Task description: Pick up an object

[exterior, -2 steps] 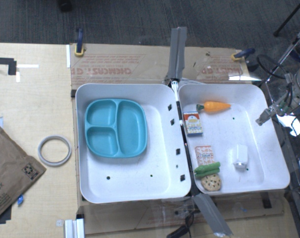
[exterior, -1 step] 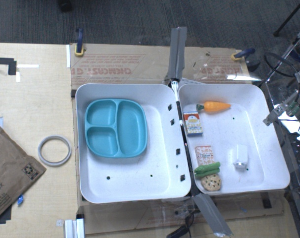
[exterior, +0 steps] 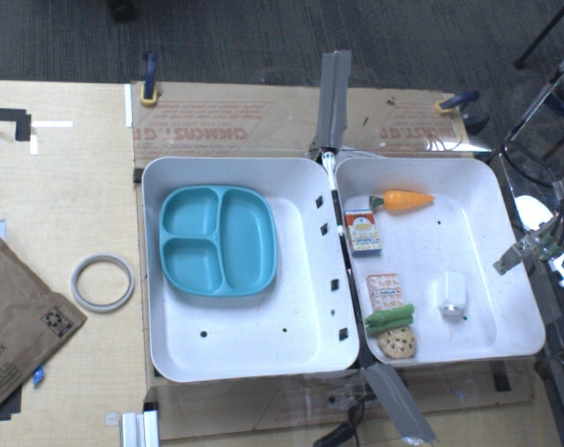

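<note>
Pale tabletop (exterior: 59, 203) carries two white bins; the right bin (exterior: 482, 180) holds a carrot (exterior: 405, 200), small cartons, a cookie (exterior: 396, 344). Just outside its right rim waits the gripper (exterior: 533, 245), nothing visibly grasped. Picking looks not yet begun; everything remains to do.

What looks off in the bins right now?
Nothing spilled or damaged. The teal divided plate lies flat in the left bin. In the right bin, the carrot, two small packets, green pod and cookie lie loosely scattered.
</note>
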You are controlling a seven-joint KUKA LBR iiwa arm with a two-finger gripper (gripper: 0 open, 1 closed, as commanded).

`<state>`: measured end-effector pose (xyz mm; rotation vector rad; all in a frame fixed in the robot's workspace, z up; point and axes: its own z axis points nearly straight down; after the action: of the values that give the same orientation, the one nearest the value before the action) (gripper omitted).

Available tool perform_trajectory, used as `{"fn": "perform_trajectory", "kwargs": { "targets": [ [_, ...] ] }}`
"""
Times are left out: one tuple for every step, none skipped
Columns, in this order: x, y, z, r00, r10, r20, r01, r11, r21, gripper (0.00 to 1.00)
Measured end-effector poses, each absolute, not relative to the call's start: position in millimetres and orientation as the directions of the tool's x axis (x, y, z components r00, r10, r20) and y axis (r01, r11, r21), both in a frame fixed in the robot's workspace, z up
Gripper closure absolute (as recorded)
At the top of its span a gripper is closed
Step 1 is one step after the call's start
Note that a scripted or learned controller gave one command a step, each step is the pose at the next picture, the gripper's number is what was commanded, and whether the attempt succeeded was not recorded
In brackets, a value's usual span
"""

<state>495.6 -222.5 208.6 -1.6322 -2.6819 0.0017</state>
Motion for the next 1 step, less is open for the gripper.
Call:
{"fn": "perform_trajectory", "kwargs": {
  "targets": [
    [480.9,-217.8,199.2,-0.485,0.874,0.002,0.874,0.485,-0.002,1.0]
  ]
}}
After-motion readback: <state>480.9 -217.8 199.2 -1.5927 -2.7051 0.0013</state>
